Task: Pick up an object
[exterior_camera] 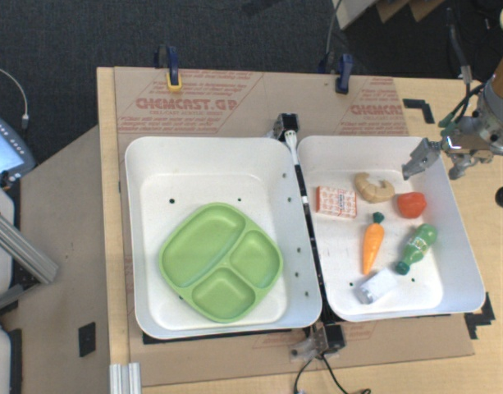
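The left bin (144, 220) holds a green tray (221, 260) with three compartments, smooth and rounded. The right bin (456, 281) holds a pink carton (336, 201), a tan bagel-like piece (373, 188), a red tomato (411, 205), an orange carrot (372, 245) with a green top, a green bottle (415, 248) and a whitish tube (376, 286) (its make hard to read). The carrot, bottle and tube lie close together near the front. The gripper (438, 160) hangs over the bin's far right corner, its fingers spread and grasping nothing; the arm is cut off at the right. Both bins sit on a brown board (235, 97).
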Controlling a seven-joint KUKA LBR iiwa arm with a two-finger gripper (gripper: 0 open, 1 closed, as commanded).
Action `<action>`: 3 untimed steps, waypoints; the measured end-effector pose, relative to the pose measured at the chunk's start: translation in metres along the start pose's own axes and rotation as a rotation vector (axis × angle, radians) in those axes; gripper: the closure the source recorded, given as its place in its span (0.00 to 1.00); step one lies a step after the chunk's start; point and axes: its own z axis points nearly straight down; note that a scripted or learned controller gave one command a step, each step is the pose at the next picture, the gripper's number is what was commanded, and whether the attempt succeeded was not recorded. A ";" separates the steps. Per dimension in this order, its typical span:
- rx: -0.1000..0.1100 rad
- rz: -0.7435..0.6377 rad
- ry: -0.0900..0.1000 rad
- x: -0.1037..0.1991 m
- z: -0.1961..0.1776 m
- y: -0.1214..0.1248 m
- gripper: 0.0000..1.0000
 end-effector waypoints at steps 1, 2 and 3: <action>-0.012 -0.004 -0.003 0.001 -0.007 0.002 0.00; -0.005 -0.002 -0.001 -0.008 0.051 -0.001 0.00; -0.005 -0.002 0.000 -0.012 0.113 -0.007 0.00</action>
